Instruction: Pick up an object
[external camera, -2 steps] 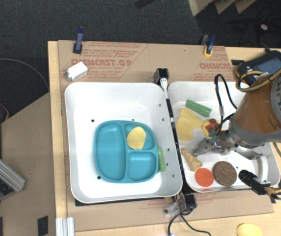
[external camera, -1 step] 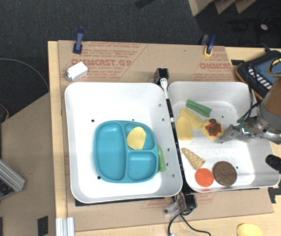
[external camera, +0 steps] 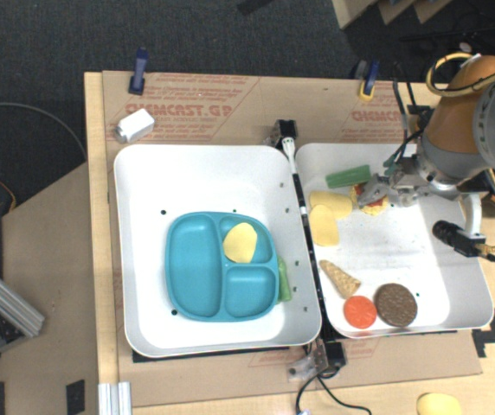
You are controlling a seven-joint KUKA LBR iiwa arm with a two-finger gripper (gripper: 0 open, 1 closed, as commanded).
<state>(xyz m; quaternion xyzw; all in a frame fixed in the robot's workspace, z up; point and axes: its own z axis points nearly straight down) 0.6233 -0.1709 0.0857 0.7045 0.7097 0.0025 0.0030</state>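
My gripper (external camera: 376,195) hangs low over the upper left of the right bin (external camera: 455,314). It is just right of a pale yellow block (external camera: 330,203) and below a green piece (external camera: 348,177). A small red and yellow bit (external camera: 374,207) lies at its tips. Another pale yellow piece (external camera: 324,226) sits under the block. Toward the bin's front lie a tan wedge (external camera: 339,277), a red disc (external camera: 360,311) and a brown round cookie (external camera: 396,304). The left bin (external camera: 144,197) holds a teal divided plate (external camera: 196,271) with a yellow piece (external camera: 241,242) in one compartment.
A green strip (external camera: 283,279) lies at the teal plate's right edge. The grey arm with its orange band (external camera: 468,102) comes in over the right bin's back right corner. A black part (external camera: 457,238) and cables hang near the right rim. Clamps stand along the board's back edge.
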